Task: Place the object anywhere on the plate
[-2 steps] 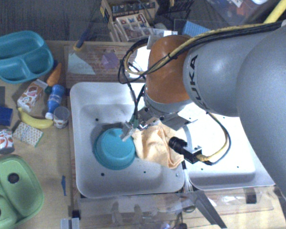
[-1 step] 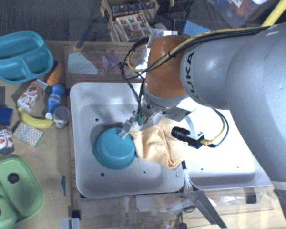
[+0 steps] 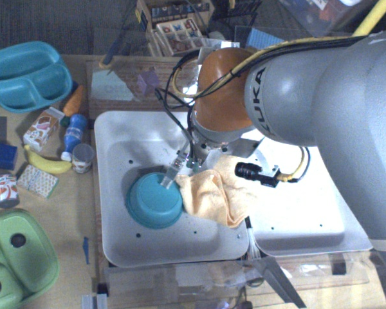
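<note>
Cloth (image 3: 212, 195) beside bowl (image 3: 154, 201) (touching)

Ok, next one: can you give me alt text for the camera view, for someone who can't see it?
A grey arm reaches from the right into the left white bin, its pincer at the rim of a blue bowl that touches a crumpled yellow cloth. Outside the bin lie a banana and a teal tray.

The arm (image 3: 321, 102) reaches in from the right. The wrist angles downward. The gripper (image 3: 180, 166) points down-left
</note>
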`<state>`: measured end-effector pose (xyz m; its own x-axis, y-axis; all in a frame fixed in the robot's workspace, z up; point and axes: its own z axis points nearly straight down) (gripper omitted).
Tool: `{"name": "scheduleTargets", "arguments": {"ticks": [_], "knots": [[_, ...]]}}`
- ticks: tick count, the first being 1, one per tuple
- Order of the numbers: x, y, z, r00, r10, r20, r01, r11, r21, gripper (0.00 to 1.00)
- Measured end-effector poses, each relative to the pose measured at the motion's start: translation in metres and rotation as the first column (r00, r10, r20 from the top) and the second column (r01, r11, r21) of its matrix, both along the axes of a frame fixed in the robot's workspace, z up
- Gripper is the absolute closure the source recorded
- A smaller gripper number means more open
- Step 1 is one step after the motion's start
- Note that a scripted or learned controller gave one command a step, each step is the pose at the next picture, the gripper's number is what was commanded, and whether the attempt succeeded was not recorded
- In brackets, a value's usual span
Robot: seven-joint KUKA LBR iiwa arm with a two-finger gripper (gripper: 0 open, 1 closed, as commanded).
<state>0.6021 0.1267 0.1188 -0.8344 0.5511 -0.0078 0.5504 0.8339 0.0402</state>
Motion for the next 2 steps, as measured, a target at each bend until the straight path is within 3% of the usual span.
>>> {"name": "scheduleTargets", "arguments": {"ticks": [2], "knots": [[0.0001, -0.0002, -0.0003, 1.0, 0.0, 0.0, 0.0, 1.0, 0.001, 0.0]]}}
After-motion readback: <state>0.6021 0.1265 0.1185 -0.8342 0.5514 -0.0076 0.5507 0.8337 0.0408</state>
